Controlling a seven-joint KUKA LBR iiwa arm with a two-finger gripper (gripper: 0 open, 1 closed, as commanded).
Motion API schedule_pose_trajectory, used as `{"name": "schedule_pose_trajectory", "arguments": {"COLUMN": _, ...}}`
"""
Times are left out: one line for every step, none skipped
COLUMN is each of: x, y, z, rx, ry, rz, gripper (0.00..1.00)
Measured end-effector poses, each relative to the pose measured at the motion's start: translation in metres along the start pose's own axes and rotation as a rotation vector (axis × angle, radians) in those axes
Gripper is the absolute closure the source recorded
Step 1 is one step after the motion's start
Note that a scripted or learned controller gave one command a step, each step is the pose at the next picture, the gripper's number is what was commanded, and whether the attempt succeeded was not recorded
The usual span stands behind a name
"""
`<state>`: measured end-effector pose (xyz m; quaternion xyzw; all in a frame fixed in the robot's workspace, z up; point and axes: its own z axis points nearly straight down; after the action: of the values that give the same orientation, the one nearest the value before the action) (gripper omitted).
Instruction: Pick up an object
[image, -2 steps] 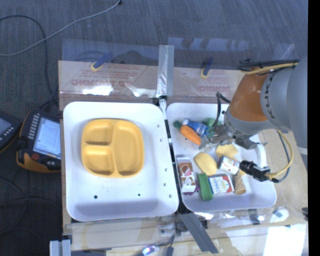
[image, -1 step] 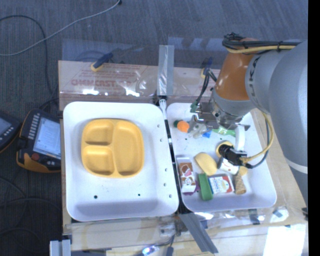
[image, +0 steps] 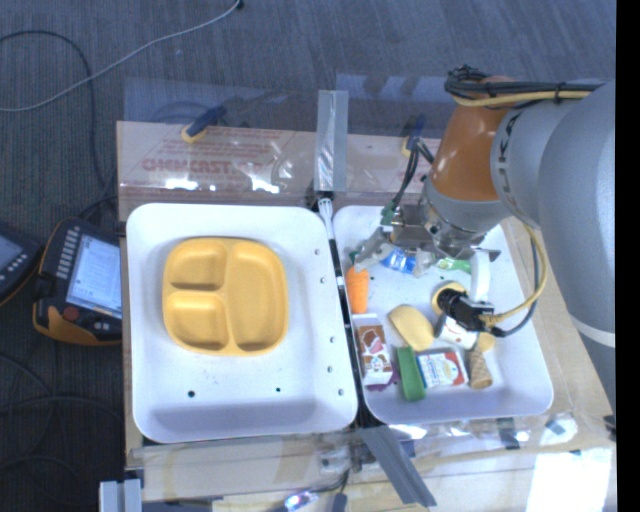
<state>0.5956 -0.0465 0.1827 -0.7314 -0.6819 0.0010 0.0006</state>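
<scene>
Camera view: two white bins side by side on the worktop. The left bin (image: 150, 400) carries a yellow divided plate (image: 226, 295), lying flat near its middle. The right bin (image: 535, 385) holds the small things: an orange carrot-like piece (image: 357, 289) against the left wall, a red-and-white carton (image: 374, 352) below it, a green block (image: 409, 373), a red-labelled packet (image: 441, 368), a pale yellow lump (image: 411, 326), and a blue-wrapped item (image: 400, 262) further up. The arm (image: 480, 150) reaches in from the right; the hand (image: 412, 237) sits low over the bin's upper part, just above the blue-wrapped item. Cannot tell whether it is released or clenched; nothing visibly grasped.
</scene>
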Motion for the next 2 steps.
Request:
{"name": "schedule_pose_trajectory", "arguments": {"x": -0.083, "y": 0.011, "z": 0.041, "rx": 0.001, "ry": -0.003, "rz": -0.009, "gripper": 0.0}}
{"name": "schedule_pose_trajectory", "arguments": {"x": -0.127, "y": -0.074, "z": 0.091, "rx": -0.016, "ry": -0.001, "rz": -0.121, "gripper": 0.0}}
